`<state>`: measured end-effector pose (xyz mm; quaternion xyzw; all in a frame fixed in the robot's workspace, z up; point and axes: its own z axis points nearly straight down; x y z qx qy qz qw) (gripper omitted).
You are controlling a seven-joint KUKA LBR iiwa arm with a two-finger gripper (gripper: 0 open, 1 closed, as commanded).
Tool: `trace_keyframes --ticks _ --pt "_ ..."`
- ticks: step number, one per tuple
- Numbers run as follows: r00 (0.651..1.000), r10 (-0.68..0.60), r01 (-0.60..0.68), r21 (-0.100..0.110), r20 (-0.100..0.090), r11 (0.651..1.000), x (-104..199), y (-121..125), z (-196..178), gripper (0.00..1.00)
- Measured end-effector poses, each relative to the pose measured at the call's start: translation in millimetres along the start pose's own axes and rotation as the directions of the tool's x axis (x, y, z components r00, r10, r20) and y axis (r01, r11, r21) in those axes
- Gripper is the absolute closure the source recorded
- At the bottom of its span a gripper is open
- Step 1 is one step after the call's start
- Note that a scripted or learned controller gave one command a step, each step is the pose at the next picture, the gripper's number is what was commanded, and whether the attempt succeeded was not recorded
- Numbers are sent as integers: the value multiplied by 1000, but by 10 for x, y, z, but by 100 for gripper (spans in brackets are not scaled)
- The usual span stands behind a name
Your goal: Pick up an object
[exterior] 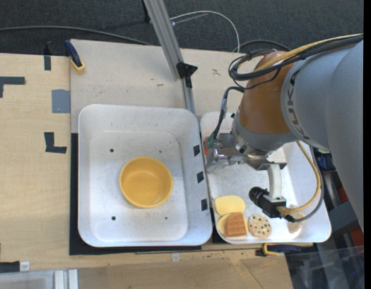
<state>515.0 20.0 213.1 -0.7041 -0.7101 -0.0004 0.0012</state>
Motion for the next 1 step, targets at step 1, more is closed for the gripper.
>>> trace_keyframes --ticks 1 --pt "1000 1 -1 1 1 1000 513 124 6 100"
